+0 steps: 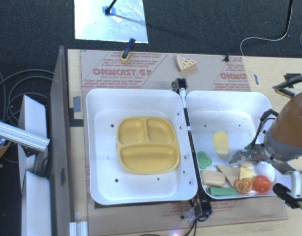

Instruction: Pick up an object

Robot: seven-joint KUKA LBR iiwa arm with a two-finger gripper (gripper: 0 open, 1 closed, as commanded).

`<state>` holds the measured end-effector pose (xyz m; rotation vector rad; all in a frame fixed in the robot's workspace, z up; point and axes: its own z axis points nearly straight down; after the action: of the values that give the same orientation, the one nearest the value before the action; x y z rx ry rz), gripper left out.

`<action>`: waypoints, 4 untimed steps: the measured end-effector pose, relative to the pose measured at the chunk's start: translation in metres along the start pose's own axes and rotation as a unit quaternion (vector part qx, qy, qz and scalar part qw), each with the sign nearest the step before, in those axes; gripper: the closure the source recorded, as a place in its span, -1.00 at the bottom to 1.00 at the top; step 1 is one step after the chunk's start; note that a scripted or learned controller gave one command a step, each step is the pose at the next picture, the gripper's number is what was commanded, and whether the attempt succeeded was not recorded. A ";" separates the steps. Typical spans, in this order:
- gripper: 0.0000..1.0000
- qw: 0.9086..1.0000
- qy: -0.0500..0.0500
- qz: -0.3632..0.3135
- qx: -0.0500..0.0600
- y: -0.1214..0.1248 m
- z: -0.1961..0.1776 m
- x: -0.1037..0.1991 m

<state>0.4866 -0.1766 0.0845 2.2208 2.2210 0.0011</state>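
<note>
The right bin (229,104) holds several toy foods along its front: a pale yellow oval (220,142), a green piece (204,160), a tan bread slice (213,178), a yellow cheese block (246,172), a brown pretzel (243,185), a red tomato (261,183) and a green bar (222,191). My arm reaches in from the right, its orange band (294,124) over the bin's right wall. My gripper (239,156) hangs low just above the cheese block and to the right of the yellow oval. Nothing is seen held in it.
The left bin (99,132) holds a yellow divided plate (147,144). A black divider strip (188,132) runs between the bins. Behind them, on the cardboard, lie a pizza-slice toy (186,63) and a small blue and yellow item (126,50).
</note>
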 end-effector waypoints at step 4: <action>-1.00 1.000 0.000 0.000 -0.001 0.001 0.000 -0.029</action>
<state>0.4872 -0.2060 0.0845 2.2201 2.2205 0.0040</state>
